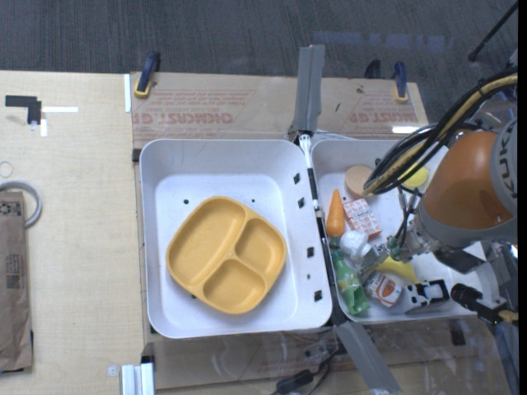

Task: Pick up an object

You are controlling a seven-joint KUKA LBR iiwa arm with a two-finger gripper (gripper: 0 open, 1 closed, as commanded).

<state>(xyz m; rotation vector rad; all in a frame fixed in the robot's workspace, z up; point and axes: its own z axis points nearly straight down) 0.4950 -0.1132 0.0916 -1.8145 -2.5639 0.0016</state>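
The arm (pixel 486 188) is grey, with a broad, rounded orange band (pixel 465 189) above the wrist. A bundle of black and yellow cables (pixel 436 130) runs along it. Dark letters mark the grey casing at the far right. The claw (pixel 380 257) is grey metal.

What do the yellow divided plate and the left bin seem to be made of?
Divided plate: probably moulded plastic, matte; uniform yellow colour, rounded compartment ridges, no glare. Left bin: likely thin white plastic, slightly glossy; smooth rounded rim and corners, though painted metal cannot be ruled out.
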